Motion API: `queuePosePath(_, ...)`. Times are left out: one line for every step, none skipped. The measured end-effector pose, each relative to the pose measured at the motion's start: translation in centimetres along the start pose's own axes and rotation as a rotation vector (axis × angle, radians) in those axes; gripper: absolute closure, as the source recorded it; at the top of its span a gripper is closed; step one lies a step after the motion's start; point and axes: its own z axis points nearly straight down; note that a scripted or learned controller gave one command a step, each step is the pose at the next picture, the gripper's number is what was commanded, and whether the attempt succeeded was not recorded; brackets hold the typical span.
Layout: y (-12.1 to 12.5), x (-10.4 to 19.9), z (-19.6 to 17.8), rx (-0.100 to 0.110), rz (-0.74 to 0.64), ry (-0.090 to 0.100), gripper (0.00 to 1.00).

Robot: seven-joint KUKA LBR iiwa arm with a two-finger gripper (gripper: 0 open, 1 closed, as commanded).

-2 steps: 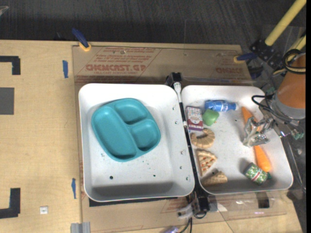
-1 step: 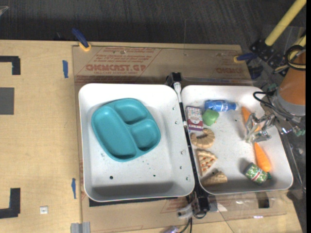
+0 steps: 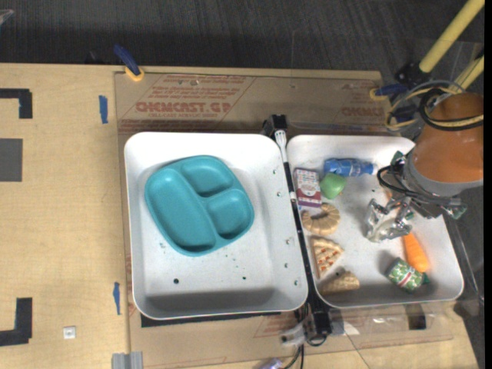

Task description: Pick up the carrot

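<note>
The orange carrot (image 3: pixel 416 252) lies in the right bin (image 3: pixel 361 148), near its right wall, pointing toward the front. My gripper (image 3: pixel 384 223) hangs over the bin floor just left of the carrot's upper end, a short gap away. Its metal fingers (image 3: pixel 377 225) stand apart with nothing between them. The grey wrist with the orange band (image 3: pixel 453 148) comes in from the right above it.
The right bin also holds a green can (image 3: pixel 406 275), a blue bottle (image 3: pixel 347 166), a green ball (image 3: pixel 333 184), a small carton (image 3: pixel 307 187), a cookie (image 3: pixel 320 220), a pizza slice (image 3: pixel 326 255) and a bread piece (image 3: pixel 339 282). A teal divided plate (image 3: pixel 198 203) sits in the left bin (image 3: pixel 154 275).
</note>
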Motion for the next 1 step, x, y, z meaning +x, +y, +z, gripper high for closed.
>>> queuePosePath(-0.01, 0.08, 0.08, -0.001, 0.001, 0.001, 0.0)
